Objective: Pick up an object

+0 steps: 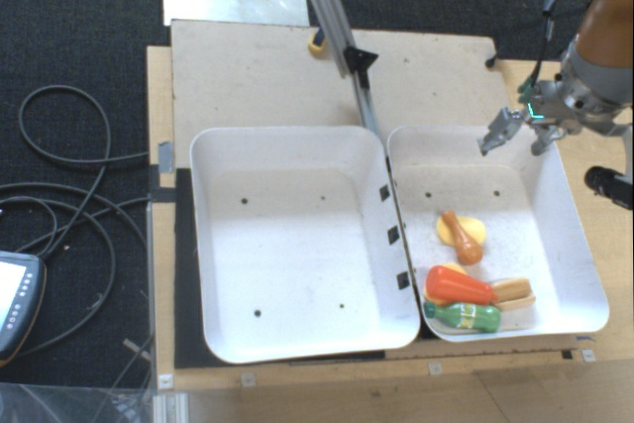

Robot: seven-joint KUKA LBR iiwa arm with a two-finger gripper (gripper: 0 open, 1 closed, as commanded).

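My gripper (516, 140) hangs open above the far edge of the right bin (570, 223), with nothing between its fingers. Toys lie well in front of it, in that bin's near half. An orange drumstick-shaped toy (462, 238) rests on a yellow disc (475, 230). Closer to the front rim lie a red-orange carrot (459, 287), a tan hot-dog bun (512, 291) and a green bottle (464, 316), packed close together.
The left bin (297, 243) sits beside the right one, sharing a dividing rim (393, 233). A grey pole (332, 5) slants across the bench behind the bins. Cables (59, 173) and a tablet (15, 297) lie on the dark floor at left.
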